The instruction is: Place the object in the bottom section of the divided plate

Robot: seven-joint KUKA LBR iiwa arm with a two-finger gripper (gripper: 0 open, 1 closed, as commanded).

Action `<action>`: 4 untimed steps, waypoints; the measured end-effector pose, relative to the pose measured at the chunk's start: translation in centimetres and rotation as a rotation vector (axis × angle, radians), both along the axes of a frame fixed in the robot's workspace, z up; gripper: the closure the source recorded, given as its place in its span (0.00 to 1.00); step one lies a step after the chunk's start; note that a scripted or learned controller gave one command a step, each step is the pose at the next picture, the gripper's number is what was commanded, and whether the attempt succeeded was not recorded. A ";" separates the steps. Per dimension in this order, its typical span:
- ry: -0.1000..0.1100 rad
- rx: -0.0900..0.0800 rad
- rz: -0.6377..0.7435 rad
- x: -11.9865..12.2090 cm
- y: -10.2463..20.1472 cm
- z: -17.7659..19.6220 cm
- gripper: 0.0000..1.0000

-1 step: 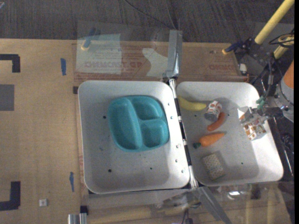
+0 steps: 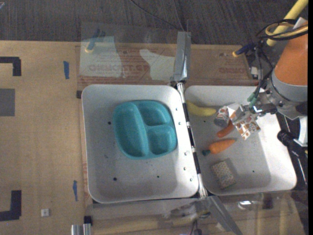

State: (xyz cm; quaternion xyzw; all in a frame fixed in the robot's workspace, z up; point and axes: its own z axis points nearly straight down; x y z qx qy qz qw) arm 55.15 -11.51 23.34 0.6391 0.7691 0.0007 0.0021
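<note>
- The gripper (image 2: 240, 120) hangs over the upper middle of the right bin (image 2: 279, 180), at the right of the frame; its patterned tips sit just above a small orange piece (image 2: 225, 130), and whether they are apart or together I cannot tell.
- Which toy is the task's object is not settled; the orange piece under the gripper is my best guess, with a carrot (image 2: 221, 146) just below it, a banana (image 2: 200, 110) toward the bin's upper left, and a speckled block (image 2: 223, 173) lower down.
- The orange piece looks like light, hard plastic play food: smooth, rounded, likely to squirt sideways from a pinch.
- A grip across its narrow middle seems safest.
- The divided plate (image 2: 145, 129), teal, lies in the left bin (image 2: 98, 180); its bottom section is bare.
</note>
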 end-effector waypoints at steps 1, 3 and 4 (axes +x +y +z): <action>0.004 0.001 0.046 3.1 8.0 -3.2 1.00; 0.006 0.002 0.093 3.1 23.4 -2.6 1.00; 0.004 0.001 -0.016 6.5 30.1 -10.0 1.00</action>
